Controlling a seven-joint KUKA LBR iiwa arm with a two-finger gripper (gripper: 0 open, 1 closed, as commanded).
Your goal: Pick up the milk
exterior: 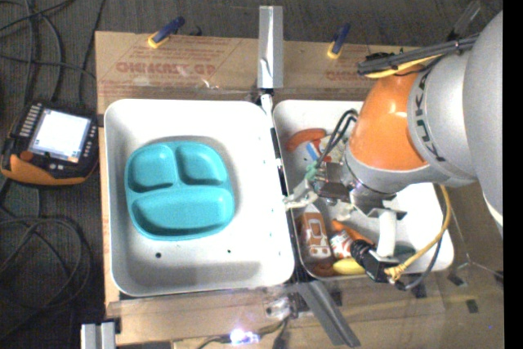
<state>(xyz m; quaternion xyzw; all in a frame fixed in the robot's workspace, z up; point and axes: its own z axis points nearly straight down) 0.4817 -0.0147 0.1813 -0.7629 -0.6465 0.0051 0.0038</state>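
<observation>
Arm (425, 127) reaches in from 3 o'clock and hangs low over the right bin (425, 253), its orange band covering much of that bin's middle. The tool (331, 188) is down among the clutter on the bin's left side; cannot tell its state from here.

Milk: not picked out with certainty. A small brown-and-white carton (314, 231) lies flat near the bin's 7 o'clock corner, just below the tool. It may be the milk, but the label is too small to read. Orange and yellow items (347, 261) crowd against it at 5 o'clock of the carton.

Left bin (118, 257) holds a teal divided plate (181, 188), well apart from the action.

Risks, as judged:
- the tool could close on a neighbouring item, since the pieces sit packed together;
- the flat-lying carton may slide rather than lift;
- the yellow cable (437, 237) looping near the wrist could snag.
</observation>
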